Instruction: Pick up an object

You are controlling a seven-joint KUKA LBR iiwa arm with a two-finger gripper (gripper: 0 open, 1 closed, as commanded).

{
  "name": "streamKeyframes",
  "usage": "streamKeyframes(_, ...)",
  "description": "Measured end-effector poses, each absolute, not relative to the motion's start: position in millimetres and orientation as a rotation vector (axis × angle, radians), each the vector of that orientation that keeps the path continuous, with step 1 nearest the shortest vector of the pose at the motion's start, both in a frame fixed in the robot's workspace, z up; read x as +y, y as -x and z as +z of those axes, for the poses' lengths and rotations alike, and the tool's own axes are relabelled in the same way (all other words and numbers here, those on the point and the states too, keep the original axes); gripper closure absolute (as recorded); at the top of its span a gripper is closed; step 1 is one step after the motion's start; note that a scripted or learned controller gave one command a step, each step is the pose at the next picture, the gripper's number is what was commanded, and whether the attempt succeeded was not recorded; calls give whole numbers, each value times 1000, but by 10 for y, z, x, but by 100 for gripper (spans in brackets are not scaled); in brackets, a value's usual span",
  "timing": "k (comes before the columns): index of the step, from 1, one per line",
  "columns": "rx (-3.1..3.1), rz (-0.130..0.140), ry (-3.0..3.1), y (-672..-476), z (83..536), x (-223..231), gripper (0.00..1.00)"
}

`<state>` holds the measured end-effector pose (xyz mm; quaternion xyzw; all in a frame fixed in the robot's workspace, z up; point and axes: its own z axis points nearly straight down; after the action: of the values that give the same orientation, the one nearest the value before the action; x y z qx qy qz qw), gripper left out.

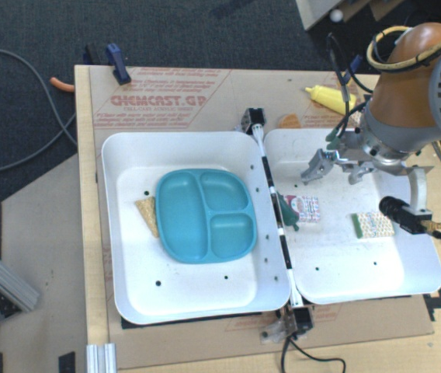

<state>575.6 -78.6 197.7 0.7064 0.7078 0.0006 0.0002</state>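
Observation:
My gripper (335, 171) hangs over the back of the right bin (360, 282), its two fingers spread open with nothing between them. A small red, green and white packet (302, 208) lies in that bin near the divider, just below and left of the gripper. A patterned green-edged packet (373, 224) lies further right, below the gripper, beside a black part of the arm (401, 213). In the left bin (131, 286) sits a teal divided plate (206, 214), with a tan cracker-like piece (147, 210) poking out from under its left edge.
Behind the right bin, a yellow banana-like object (329, 97) and a small orange item (288, 120) rest on the cardboard. A black clamp (253, 118) and a blue clamp (117, 62) sit at the back. The grey and orange arm (407, 84) fills the upper right.

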Motion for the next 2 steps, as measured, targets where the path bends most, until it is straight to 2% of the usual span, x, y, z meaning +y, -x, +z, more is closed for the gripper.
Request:
streamKeyframes(1, 2221, 0, -2222, -6126, 843, -952, 0)
streamKeyframes(2, 2220, 2, -2221, -6133, 948, -950, 100)
